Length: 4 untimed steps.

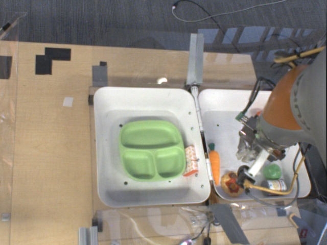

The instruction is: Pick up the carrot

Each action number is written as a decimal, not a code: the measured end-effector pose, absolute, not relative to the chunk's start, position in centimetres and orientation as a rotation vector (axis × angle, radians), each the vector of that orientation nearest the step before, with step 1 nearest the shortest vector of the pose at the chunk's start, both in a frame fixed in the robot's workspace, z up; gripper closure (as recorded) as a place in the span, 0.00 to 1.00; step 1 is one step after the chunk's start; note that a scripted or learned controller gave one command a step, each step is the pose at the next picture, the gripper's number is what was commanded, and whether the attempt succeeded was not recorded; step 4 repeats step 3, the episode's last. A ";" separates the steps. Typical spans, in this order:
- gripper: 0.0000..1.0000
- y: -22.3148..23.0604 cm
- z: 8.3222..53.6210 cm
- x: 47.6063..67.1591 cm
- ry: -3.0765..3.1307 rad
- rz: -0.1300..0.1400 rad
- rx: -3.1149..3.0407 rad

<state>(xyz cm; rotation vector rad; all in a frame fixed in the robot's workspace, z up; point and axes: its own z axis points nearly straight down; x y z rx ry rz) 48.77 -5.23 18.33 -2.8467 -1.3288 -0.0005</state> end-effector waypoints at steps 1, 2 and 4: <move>1.00 -10.0 26.5 50.5 -0.797 0.001 -3.040; 1.00 -9.6 8.9 50.9 -0.887 -0.011 -3.014; 1.00 -9.6 9.1 50.9 -0.333 -0.031 -3.125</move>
